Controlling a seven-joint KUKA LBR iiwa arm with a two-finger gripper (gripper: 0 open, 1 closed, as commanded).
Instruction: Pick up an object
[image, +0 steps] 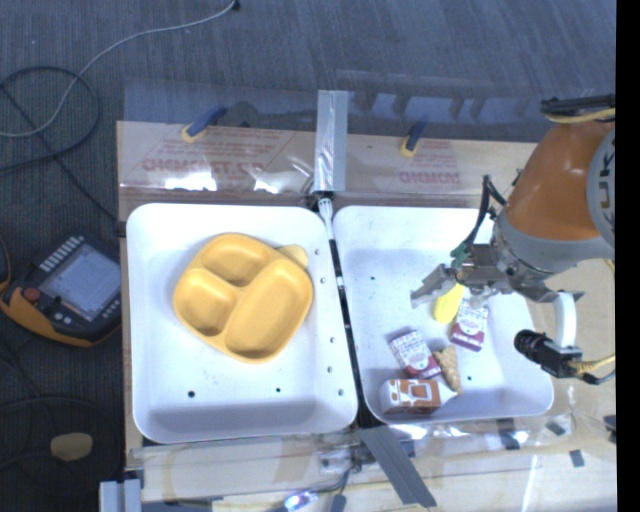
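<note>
Packets and small pieces of play food lay in the right bin (380, 240), all gathered in its near half. Under the gripper (462, 290) there was a small yellow piece (447, 303), and just beside it a white and red packet (470, 325). Nearer the front rim lay a second red packet (409, 351), a tan piece (449, 368) and a brown carton (413, 396), close to each other. All of them looked light. The packets seemed soft and thin, so they would probably fold or slip; the yellow piece looked stiff and smooth, and it could be taken across its narrow sides. The left bin (160, 400) held a yellow divided plate (243, 295).

The gripper hung over the yellow piece, with the grey and orange arm (560, 200) above it. How far apart the jaws stood could not be told, and it was not clear if they touched the yellow piece or held anything.
</note>
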